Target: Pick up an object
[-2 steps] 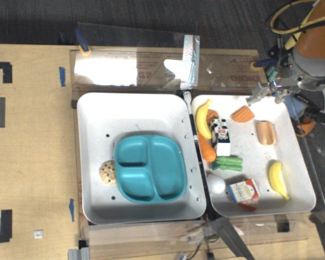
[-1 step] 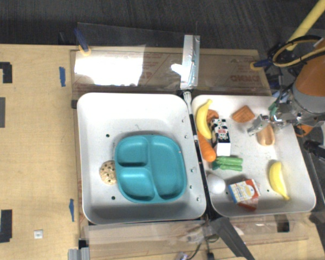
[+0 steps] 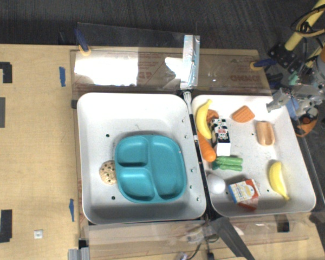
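The right bin (image 3: 300, 161) holds several toy foods. A yellow banana (image 3: 203, 118) lies at its upper left, next to a small black-and-white box (image 3: 221, 130) and an orange carrot (image 3: 207, 148). An orange wedge (image 3: 242, 114) and a tan hot-dog bun (image 3: 265, 132) lie further right. A green vegetable (image 3: 228, 163), a white ball (image 3: 216, 186), a red-and-white carton (image 3: 244, 192) and a second banana (image 3: 278, 179) sit lower down. My gripper (image 3: 278, 99) hangs at the bin's upper right edge, above and right of the bun, with nothing seen in it.
The left bin (image 3: 92, 118) carries a teal divided plate (image 3: 150, 167) with a cookie (image 3: 108, 172) beside its left edge. A clear plastic sheet (image 3: 135, 64) stands behind the bins. Yellow and black cables (image 3: 309, 23) and the arm's wrist crowd the upper right corner.
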